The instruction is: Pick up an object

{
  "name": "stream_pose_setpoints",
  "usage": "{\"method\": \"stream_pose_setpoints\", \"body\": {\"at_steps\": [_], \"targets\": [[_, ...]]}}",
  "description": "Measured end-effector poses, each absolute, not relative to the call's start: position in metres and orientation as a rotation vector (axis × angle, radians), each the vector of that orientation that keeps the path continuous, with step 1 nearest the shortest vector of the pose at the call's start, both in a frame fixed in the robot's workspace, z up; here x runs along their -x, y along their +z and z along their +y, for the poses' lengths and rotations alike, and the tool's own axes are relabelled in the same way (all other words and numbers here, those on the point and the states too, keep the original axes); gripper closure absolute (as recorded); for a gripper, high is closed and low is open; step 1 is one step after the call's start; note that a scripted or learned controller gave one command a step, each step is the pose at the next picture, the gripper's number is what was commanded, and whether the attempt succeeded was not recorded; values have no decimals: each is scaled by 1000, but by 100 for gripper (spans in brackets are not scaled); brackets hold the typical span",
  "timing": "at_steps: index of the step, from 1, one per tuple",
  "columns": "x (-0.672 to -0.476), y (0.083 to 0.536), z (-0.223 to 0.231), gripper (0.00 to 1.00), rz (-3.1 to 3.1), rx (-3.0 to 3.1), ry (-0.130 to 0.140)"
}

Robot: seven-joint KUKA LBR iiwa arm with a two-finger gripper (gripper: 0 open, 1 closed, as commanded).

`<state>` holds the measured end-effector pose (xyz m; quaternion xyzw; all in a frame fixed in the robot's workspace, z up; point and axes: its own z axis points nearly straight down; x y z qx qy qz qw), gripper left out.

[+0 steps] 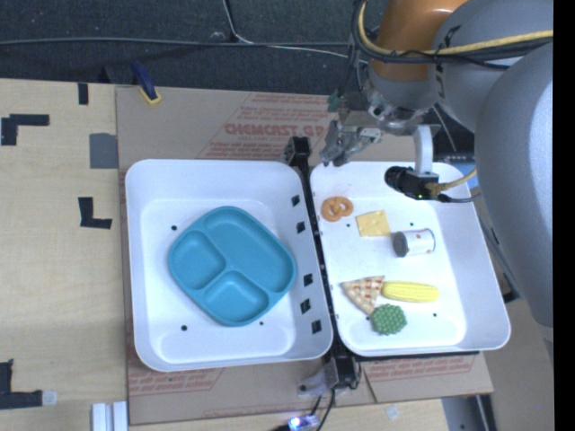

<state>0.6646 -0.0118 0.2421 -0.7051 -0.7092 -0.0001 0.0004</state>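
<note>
The corn cob [411,291] is lying in the right bin [467,326], its long axis running left to right, with a pizza slice [364,292] touching its left end and a broccoli floret [389,319] just below. A pretzel [337,208], cheese square [373,224] and small can [413,241] are sitting farther back. A blue tray [232,264] is resting in the left bin [153,187]. The end effector [346,146] is hovering over the right bin's back left corner, grasping nothing.
</note>
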Motion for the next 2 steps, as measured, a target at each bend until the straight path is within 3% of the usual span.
{"method": "stream_pose_setpoints", "body": {"at_steps": [2], "targets": [[-652, 237, 87, 100, -2226, 2214, 2]]}}
